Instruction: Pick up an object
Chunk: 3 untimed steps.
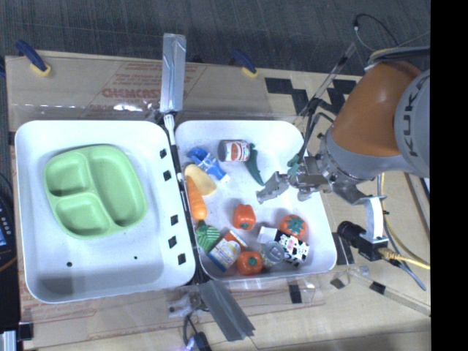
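A green divided plate (93, 189) is seen in the left bin (29, 218). The right bin (292, 134) is crowded with small toys, among them a can (235, 151), a carrot (196, 200) and a tomato (244, 216). The gripper (272, 188) is poised above these, nothing visibly held; how far it is open cannot be told.

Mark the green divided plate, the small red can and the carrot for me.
green divided plate (93, 189), camera view, on the ridge between its compartments.
small red can (235, 151), camera view, middle of its side.
carrot (197, 202), camera view, mid-length of its body.
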Available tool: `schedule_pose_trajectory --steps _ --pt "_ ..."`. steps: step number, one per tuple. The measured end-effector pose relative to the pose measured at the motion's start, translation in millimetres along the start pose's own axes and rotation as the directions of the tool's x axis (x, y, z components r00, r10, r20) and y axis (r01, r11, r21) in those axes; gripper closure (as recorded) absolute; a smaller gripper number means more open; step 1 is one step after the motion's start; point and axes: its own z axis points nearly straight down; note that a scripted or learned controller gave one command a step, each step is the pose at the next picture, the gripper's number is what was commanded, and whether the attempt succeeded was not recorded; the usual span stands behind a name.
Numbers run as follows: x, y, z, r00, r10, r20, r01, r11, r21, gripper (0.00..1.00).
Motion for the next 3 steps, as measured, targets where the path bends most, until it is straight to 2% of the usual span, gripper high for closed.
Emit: schedule_pose_trajectory --steps 1,2,3 --pt "11.8 38.5 125.5 0.975 0.224 0.000 -0.224 0.975 0.003 0.00" --pt "-19.9 15.3 92.5 0.980 0.198 0.000 -0.198 0.980 -0.003 0.00" --pt "-20.7 19.2 149.5 0.984 0.177 -0.002 -0.177 0.984 -0.005 0.00"
